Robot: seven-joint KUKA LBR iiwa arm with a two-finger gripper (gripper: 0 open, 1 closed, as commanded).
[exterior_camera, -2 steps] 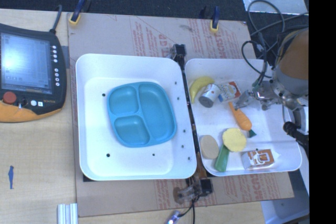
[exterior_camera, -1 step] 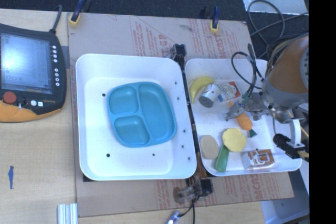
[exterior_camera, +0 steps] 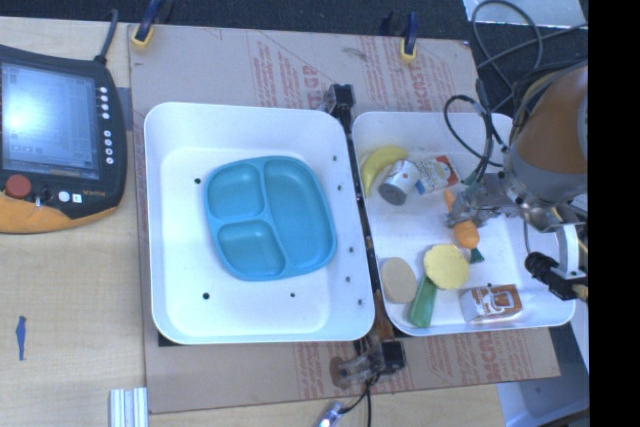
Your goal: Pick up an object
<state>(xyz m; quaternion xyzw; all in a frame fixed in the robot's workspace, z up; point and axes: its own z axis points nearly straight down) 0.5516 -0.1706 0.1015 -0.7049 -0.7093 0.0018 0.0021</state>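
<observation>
smooth blue divided plate (exterior_camera: 270, 216), round yellow lid (exterior_camera: 446, 266)

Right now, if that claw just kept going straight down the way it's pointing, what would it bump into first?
Probably the small orange toy in the right bin: the gripper sits just above it. Height is hard to judge from overhead, so it may be touching already.

Bright, bluish, slightly soft overhead light
</observation>
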